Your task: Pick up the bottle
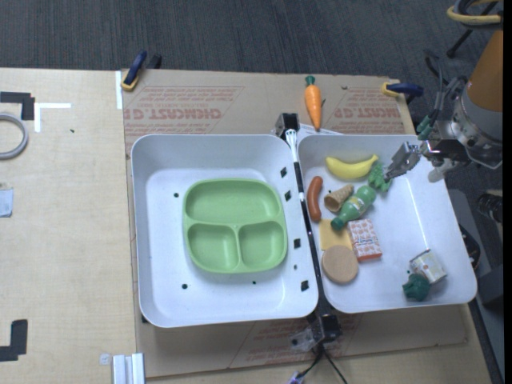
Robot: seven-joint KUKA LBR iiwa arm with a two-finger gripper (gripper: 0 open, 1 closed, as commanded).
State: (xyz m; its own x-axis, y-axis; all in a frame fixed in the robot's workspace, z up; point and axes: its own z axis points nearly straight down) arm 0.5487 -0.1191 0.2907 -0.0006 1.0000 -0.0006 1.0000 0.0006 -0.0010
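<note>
Bottle: the green bottle [357, 206] is lying on its side in the right bin [448, 246], in the upper middle of the floor, not upright.
Long axis: it is running on a slant, from its lower-left end by the yellow card [330, 236] up to its upper-right end near a small green piece [378, 179].
Claw: the claw [402, 160] is hanging over the upper right part of the same bin, at the end of the arm [480, 94] reaching in from the right.
Claw state: I cannot tell whether it is released or clenched; the tip is too small and blurred, and nothing is showing plainly between it.
Direction: the bottle is lying down and to the left of the claw, near but apart; the small green piece is sitting between them.
Crowding: the banana [350, 166] is lying just above the bottle, the cone [338, 196] is touching or almost touching its left side, and the red sausage [314, 198] is sitting farther left by the bin wall.
Below: the red-and-white box [365, 240] and the round biscuit [340, 265] are lying just under the bottle's lower end.
Open room: the bin floor to the right of the bottle is offering the freest approach; the bin's right rim is well apart.
Judgement: the next move is probably calling for a short shift down-left, with the claw closing across the slanted axis.
Risk: the claw may be catching the small green piece or the banana instead.
Other bin: the green tray [236, 226] is sitting in the left bin [152, 238] on the table [64, 238], well apart from the work.
</note>
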